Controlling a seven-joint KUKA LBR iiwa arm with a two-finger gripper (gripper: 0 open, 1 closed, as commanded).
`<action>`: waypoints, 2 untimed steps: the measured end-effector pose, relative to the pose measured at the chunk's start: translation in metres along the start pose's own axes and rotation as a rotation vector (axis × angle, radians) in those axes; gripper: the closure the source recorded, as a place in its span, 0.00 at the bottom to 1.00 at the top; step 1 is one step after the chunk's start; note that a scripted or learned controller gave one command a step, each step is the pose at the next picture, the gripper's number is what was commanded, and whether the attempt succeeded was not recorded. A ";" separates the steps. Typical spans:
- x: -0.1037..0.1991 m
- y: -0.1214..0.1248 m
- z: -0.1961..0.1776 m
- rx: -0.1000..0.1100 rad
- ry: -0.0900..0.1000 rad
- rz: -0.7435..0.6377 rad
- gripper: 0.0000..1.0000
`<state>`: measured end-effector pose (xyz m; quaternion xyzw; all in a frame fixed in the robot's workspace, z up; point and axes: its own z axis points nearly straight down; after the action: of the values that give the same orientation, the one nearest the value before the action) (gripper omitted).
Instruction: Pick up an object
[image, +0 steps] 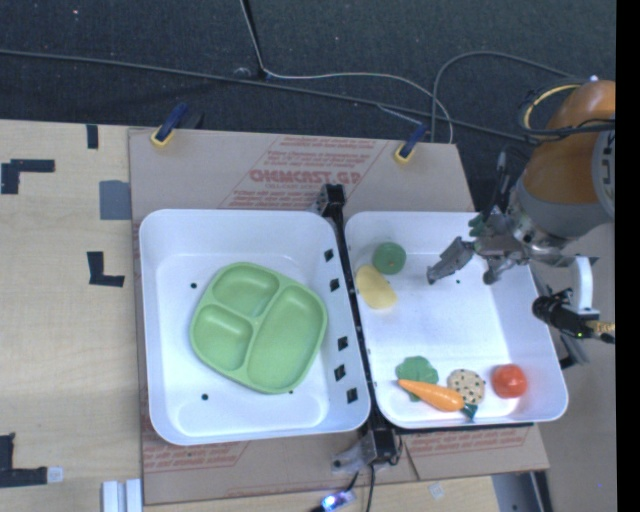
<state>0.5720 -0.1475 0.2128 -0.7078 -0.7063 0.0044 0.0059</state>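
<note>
Carrot (432, 395) hugs the right bin's (520, 300) front rim; gripper (468, 262) spread apart, holding nothing, over bare floor.

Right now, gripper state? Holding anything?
Gripper: over the right bin, above bare floor right of the green ball. Nothing seen between its jaws; open or closed cannot be told.

- Even, soft overhead light, moderately bright.
- White bins (160, 300) nearly wash out.
- Faint shadows only.
- Whole frame slightly soft; lower-right edge blurrier.
</note>
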 end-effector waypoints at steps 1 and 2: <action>0.000 0.003 -0.007 -0.013 -0.002 -0.004 0.00; 0.003 0.003 0.037 -0.009 -0.002 -0.003 0.00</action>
<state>0.5745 -0.1444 0.1760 -0.7067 -0.7075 0.0022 0.0020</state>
